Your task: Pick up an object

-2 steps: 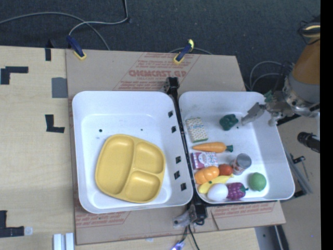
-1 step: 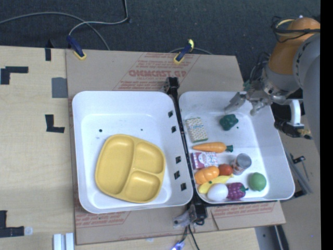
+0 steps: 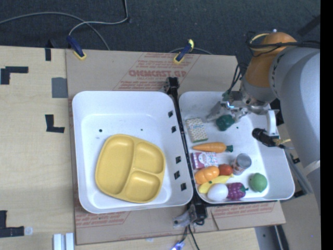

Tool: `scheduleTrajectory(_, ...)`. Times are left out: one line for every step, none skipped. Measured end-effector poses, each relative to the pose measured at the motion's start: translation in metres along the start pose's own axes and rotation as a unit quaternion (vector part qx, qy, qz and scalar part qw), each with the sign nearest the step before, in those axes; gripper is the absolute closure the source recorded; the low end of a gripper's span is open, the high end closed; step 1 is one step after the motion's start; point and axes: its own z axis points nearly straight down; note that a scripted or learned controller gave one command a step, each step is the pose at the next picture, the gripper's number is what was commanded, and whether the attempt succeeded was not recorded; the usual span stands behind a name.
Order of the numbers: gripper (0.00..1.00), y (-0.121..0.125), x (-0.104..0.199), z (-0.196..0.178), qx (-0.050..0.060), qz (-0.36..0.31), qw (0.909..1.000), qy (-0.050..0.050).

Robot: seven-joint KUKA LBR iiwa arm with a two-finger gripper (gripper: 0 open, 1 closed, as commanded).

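1. Two shallow white bins sit side by side on a brown cardboard sheet, seen from above at a slant; the left bin (image 3: pixel 83 108) holds a yellow divided plate (image 3: pixel 130 167) lying flat in its lower half
2. The right bin (image 3: pixel 278 184) holds a cluster of small toy foods, mostly along its left side and lower edge
3. The grey arm with its orange band (image 3: pixel 265 61) comes in from the right, and the gripper (image 3: pixel 227 113) hangs over the upper middle of the right bin
4. A dark green round object (image 3: pixel 225 122) sits directly at the gripper's tip, touching or just under it; whether it is between the fingers cannot be told, nor whether the fingers are spread or closed
5. Left of the gripper and a little lower lies a small patterned packet (image 3: pixel 196 129)
6. Below that, an orange carrot (image 3: pixel 209 147) lies sideways, well apart from the gripper
7. Further down are a pink packet (image 3: pixel 198 160), an orange fruit (image 3: pixel 207 173), a small red item (image 3: pixel 225 170) and a silver can (image 3: pixel 241 163)
8. Along the bottom edge lie a banana (image 3: pixel 218 181), a white egg (image 3: pixel 217 192), purple grapes (image 3: pixel 236 191) and a green ball (image 3: pixel 257 182)
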Motion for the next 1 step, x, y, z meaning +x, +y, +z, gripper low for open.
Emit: scheduleTrajectory(1.00, 0.0009, -0.0005, -0.0108, -0.002, -0.001, 1.0000, -0.002)
